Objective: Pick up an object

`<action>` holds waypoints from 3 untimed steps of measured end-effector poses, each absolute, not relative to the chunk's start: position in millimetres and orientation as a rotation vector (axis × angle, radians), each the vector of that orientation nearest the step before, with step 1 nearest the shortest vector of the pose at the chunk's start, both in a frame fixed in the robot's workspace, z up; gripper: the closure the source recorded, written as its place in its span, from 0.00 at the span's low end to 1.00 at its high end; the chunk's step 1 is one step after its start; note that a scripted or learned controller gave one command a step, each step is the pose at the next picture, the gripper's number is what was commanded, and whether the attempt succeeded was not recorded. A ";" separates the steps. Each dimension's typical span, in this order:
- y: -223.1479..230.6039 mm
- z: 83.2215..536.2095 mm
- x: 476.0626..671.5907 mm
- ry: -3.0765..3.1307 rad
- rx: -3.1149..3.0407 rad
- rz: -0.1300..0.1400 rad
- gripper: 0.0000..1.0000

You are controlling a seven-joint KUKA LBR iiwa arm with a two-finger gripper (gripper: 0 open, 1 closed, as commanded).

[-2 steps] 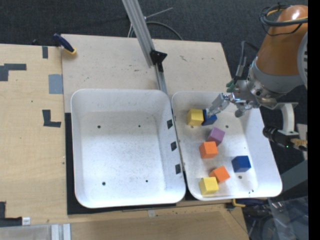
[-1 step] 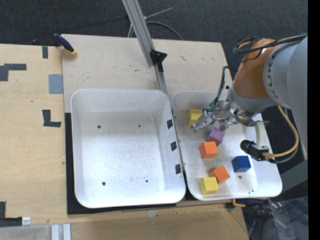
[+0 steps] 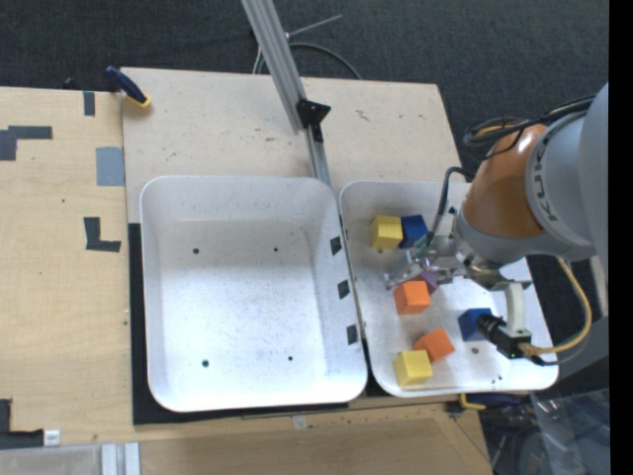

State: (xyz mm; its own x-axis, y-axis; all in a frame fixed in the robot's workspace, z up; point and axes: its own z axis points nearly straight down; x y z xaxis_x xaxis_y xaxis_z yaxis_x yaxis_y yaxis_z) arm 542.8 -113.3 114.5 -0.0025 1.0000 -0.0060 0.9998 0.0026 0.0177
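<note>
The arm [image 3: 534, 196] reaches into the right bin [image 3: 368, 315] from the right, and its gripper [image 3: 427, 263] hangs low over the middle of that bin. Just under the fingertips sits an orange cube [image 3: 413, 296], turned a little so that its sides are not parallel to the bin walls. I cannot tell if the claw is apart or together, because the wrist and some cables hide it, and I do not see the cube between the fingers. In the same bin there are 5 other blocks: a yellow cube [image 3: 387, 231] touching a blue cube [image 3: 414, 230] near the far wall, a second blue block [image 3: 476, 324] under the arm on the right, a second orange block [image 3: 434, 343] and a yellow block [image 3: 413, 366] near the front edge. The left bin [image 3: 158, 265] is beside it. The orange cube under the gripper seems to be the target. It looks small, light and stiff, probably foam or plastic, with flat faces that give good grip, so it should not slip or deform much. The best hold is on 2 opposite flat sides, near the middle height. Since the cube is rotated, the wrist should probably turn to match, otherwise the fingers may catch the corners and push it away.
</note>
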 end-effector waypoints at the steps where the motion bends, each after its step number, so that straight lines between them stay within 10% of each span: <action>1: -106.3 109.5 516.0 2.197 2.192 0.030 0.00; 2: -167.4 107.8 528.1 2.205 2.195 0.034 0.00; 3: -129.1 93.0 482.6 2.224 2.218 0.003 0.00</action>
